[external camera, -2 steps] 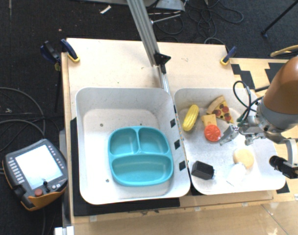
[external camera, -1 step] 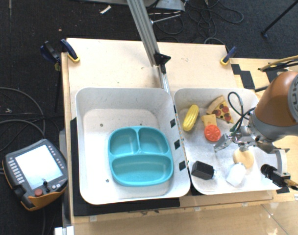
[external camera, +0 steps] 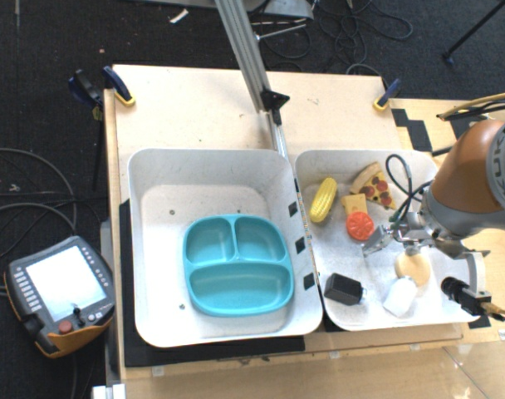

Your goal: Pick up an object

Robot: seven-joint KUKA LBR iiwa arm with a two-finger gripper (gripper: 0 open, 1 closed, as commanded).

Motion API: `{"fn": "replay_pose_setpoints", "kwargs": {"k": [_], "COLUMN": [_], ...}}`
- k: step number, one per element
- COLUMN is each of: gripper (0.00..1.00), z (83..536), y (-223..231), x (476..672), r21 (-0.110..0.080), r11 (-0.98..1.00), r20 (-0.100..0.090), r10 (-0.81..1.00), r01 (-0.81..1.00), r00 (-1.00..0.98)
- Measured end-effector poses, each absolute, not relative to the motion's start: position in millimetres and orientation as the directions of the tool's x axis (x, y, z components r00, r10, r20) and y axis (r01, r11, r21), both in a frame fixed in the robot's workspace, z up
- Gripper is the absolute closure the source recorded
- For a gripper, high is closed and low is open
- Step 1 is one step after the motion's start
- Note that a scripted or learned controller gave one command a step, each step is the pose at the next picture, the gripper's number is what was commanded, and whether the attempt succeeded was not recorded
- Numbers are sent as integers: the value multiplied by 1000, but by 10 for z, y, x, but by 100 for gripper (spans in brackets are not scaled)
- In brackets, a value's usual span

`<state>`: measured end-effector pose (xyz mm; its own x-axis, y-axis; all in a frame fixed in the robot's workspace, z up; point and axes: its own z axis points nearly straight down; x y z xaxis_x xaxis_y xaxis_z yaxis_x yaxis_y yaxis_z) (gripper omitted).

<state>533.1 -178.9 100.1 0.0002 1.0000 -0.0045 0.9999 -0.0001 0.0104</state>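
The right bin holds several toy items: a yellow corn cob, a pizza slice, a small orange block, a red tomato, a black block, a beige piece and a white piece. My gripper hangs low over the right half of this bin, just right of the tomato and directly above the beige piece. Nothing can be made out in its grasp.
The left bin carries a blue divided plate. A slanted metal pole rises behind the wall between the two bins. Yellow clamps sit at the bench's back corners. A teach pendant lies on the floor at left.
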Motion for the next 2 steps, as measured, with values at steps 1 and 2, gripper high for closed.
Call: {"fn": "replay_pose_setpoints", "kwargs": {"k": [1, 2], "gripper": [100, 100], "z": [1108, 1731], "y": [-1784, -1740], "x": [5343, 5340], "r21": [14, 6], "r11": [1, 3], "r20": [-5, -2], "r10": [1000, 1000], "r01": [1000, 1000], "r00": [-1, -3]}}
